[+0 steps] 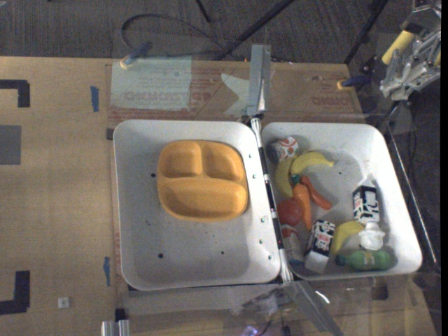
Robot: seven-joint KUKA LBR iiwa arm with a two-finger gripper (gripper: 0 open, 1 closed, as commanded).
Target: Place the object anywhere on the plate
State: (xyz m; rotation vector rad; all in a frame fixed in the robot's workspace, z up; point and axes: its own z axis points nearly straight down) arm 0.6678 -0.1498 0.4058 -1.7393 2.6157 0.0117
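Plate [203,180]: an orange sectioned plate is shown in the left bin [140,257], upper centre of the frame, with three compartments.
Object: none is singled out; the candidates lie heaped in the right bin [392,159], lower right of the frame, well apart from the plate.
Candidates: a yellow banana [312,161], an orange carrot [303,206], a small carton [365,203] and a green piece [365,259] are seen.
Handling: these are judged to be light, rigid toy foods with smooth, somewhat slippery skins; the banana is best taken across its middle, where it lies free of neighbours.
Gripper [413,54]: seen at the upper right corner, outside the bins; whether the claw is released or clenched cannot be told.
Surface: a bare wooden bench [56,208] marked with tape.
Room: dark floor with cables and stand legs along the top.
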